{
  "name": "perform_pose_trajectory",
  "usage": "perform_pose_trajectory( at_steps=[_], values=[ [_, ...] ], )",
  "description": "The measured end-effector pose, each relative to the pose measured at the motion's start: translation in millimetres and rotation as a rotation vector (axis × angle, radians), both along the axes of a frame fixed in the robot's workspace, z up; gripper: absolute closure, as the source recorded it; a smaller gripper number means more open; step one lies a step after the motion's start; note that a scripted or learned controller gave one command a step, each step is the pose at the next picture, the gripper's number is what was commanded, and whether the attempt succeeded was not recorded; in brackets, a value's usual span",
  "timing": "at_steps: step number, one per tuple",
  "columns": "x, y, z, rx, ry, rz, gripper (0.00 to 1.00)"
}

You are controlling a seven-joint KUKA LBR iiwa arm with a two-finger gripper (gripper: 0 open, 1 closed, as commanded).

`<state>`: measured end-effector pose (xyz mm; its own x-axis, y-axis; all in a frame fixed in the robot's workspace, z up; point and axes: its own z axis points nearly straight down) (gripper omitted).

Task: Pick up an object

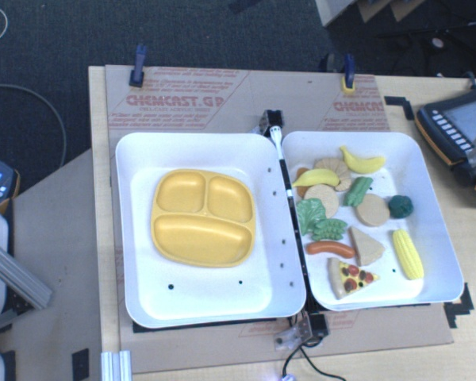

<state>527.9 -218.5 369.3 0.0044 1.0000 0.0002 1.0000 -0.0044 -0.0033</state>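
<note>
Bench top carries 2 white bins side by side. Left bin (135, 213) has 1 yellow divided plate (204, 217). Right bin (428, 181) has the toy food, all lying loose: banana (362, 161), corn cob (407, 253), pizza slice (350, 276), sausage (330, 249), lettuce (311, 213), broccoli (400, 206). Nothing lifted, so pick not started: approach, grasp and lift all left. Can't tell my gripper's state.
</note>
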Motion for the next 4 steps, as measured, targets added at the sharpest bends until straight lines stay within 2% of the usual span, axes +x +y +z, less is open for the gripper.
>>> perform_pose_trajectory(
  at_steps=[1,2,3,4],
  values=[
    [-49.2,-6.8,22.1,0.000,-0.001,0.001,1.00],
    [-48.2,-5.7,8.7,0.001,0.001,0.004,1.00],
    [-41.6,75.5,-112.6,0.008,0.012,0.012,1.00],
    [-49.6,149.5,-155.7,0.006,0.008,0.012,1.00]
  ],
)
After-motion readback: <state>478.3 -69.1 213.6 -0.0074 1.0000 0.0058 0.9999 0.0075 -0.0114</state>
